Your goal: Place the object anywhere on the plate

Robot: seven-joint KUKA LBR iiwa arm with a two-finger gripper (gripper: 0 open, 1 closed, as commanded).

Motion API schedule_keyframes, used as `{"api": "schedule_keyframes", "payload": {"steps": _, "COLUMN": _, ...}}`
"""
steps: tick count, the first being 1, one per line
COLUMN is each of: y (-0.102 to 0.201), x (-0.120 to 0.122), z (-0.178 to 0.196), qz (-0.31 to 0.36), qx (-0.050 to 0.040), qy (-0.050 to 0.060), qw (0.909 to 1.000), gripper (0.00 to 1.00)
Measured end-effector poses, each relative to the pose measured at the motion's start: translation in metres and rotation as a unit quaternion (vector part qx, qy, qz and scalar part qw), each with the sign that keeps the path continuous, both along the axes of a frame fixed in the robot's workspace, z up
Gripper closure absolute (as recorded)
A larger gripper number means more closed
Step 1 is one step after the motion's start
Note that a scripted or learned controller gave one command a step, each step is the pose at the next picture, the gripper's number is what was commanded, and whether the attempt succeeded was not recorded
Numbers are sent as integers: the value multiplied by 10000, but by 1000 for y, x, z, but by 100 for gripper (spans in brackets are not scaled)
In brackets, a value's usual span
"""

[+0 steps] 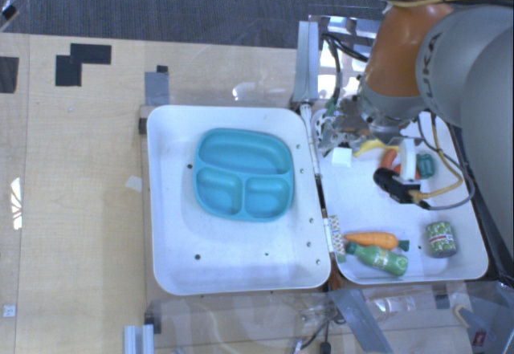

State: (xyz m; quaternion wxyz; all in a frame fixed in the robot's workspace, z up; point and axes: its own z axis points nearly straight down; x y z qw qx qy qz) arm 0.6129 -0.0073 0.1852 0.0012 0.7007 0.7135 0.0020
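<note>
The arm hangs over the upper part of the right bin (474,260), its tool (347,129) down among the clutter near the dividing wall; how it is set I cannot tell. The blue plate (243,174) waits alone in the left bin (173,256), presumably kept free for delivery. A carrot (371,240), green bottle (384,262) and small can (439,238) lie lower right, any of them a candidate to move.

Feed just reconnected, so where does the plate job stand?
Done: nothing; the blue three-compartment plastic plate in the left white bin bears no object. In hand: the grey arm's gripper sits over the right white bin's far-left corner; a grasp can't be seen. Left: the orange toy carrot, green bottle and green can lie unmoved.
</note>
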Motion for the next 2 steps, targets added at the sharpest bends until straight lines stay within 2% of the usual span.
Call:
{"api": "schedule_keyframes", "payload": {"steps": 1, "y": 95, "x": 19, "z": 0, "qz": 412, "qx": 1, "qy": 0, "qw": 9992, "gripper": 100}}
{"api": "schedule_keyframes", "payload": {"steps": 2, "y": 95, "x": 19, "z": 1, "qz": 410, "qx": -1, "qy": -4, "qw": 9992, "gripper": 0}}
